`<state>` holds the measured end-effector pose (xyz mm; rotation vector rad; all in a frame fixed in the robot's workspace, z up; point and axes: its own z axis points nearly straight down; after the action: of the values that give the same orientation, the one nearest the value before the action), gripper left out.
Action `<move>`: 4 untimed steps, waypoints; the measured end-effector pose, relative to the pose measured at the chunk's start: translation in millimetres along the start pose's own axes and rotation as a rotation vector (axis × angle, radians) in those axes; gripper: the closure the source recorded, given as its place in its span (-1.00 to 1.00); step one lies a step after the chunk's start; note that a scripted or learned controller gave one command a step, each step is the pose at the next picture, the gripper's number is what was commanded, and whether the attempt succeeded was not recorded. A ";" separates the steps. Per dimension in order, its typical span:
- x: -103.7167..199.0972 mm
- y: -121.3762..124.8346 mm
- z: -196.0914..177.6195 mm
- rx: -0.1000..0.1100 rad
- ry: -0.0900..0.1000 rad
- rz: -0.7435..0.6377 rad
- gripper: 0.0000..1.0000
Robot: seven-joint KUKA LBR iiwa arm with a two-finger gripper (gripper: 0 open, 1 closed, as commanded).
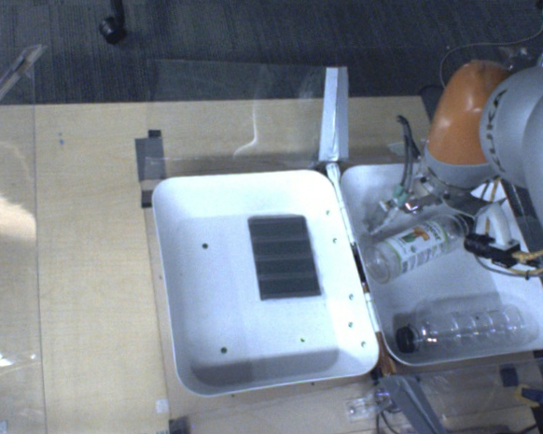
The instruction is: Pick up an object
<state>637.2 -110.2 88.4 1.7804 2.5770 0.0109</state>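
Note:
In the right bin (541,307) a clear plastic bottle with a white and green label (414,245) lies on its side, cap end toward the left. A second clear bottle with a dark cap (463,329) lies along the bin's front wall. My gripper (407,199) reaches down from the right into the back of this bin, just above and behind the labelled bottle. Nothing shows between the gripper and the bottle that tells of a hold.
The left bin (193,292) holds a dark ribbed rectangular pad (283,255) in its middle. A metal strip (331,113) rises behind the gap between the bins. Cables (508,251) hang off the arm over the right bin's right side.

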 end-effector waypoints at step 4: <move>-26.6 -111.4 -5.1 -0.017 -0.017 -0.199 -1.00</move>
<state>542.4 -174.6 92.3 1.5036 2.7203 0.0160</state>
